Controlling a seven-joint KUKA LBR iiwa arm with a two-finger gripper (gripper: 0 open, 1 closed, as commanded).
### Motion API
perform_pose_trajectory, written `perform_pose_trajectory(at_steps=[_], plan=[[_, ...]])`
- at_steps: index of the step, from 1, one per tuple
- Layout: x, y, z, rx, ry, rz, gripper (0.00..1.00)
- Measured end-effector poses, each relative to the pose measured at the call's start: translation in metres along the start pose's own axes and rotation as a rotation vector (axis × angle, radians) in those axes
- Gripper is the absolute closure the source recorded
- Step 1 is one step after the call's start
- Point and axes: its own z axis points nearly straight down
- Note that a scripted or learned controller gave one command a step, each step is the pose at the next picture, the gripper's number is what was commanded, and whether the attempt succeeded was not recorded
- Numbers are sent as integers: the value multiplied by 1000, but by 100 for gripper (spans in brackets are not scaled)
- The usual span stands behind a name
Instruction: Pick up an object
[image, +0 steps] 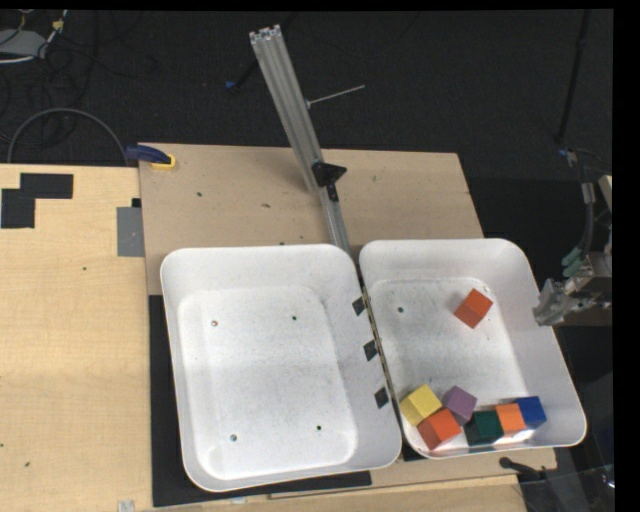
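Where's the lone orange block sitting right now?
The orange block lies alone in the upper part of the right bin, apart from the block cluster at that bin's near edge.

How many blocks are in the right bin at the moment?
7: an orange block alone mid-bin; clustered at the near edge, yellow, purple, red, green, orange and blue. Others could be hidden underneath.

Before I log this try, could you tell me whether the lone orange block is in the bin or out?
In. The orange block rests on the right bin floor, apart from the blocks clustered at its near edge.
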Motion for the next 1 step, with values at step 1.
perform_pose_trajectory(at_steps=[1], plan=[[91,47,46,-1,1,-11,100]])
